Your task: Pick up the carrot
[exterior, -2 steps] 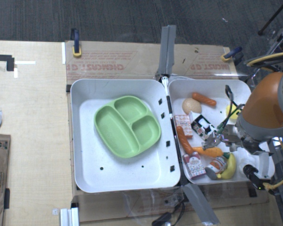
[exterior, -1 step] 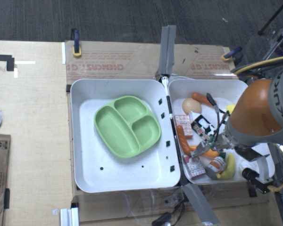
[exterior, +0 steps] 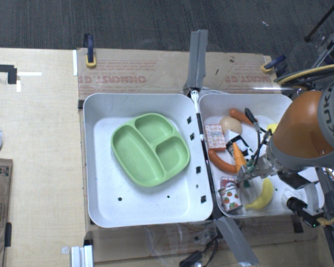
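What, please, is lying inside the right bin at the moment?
The right bin holds a carrot, a sausage, a banana, a small pink carton and a strawberry-printed box. The arm covers the bin's right part, so anything there is hidden.

Carrot (exterior: pixel 239 156) hemmed by sausage (exterior: pixel 221 160), banana (exterior: pixel 261 196), carton (exterior: pixel 214 136)

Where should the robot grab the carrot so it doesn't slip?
Probably across the middle of the carrot, coming straight down from above. It is long and thin, lying flat in the right bin, with a sausage close on its left side. The gripper hangs at its lower end.
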{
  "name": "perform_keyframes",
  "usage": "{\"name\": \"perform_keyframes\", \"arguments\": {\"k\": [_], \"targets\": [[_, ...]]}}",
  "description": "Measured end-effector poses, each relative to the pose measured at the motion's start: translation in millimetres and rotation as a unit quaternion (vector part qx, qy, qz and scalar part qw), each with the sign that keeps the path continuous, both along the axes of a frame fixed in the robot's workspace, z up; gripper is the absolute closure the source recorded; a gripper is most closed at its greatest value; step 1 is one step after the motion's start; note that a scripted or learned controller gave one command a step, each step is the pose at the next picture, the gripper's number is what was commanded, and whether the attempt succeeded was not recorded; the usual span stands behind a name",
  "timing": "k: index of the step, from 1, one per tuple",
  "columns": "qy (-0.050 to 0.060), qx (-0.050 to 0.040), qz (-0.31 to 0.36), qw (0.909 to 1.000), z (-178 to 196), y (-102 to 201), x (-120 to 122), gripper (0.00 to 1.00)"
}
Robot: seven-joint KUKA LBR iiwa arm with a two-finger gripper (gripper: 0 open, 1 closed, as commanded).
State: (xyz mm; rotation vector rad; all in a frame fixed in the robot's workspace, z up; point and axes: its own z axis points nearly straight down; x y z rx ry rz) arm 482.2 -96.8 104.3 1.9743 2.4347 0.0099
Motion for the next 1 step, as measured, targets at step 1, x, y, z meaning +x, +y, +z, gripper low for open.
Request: {"name": "perform_keyframes", "arguments": {"k": [1], "targets": [[0.005,-0.0009,0.076,0.9971,86.7,5.7,39.3,1.0]]}}
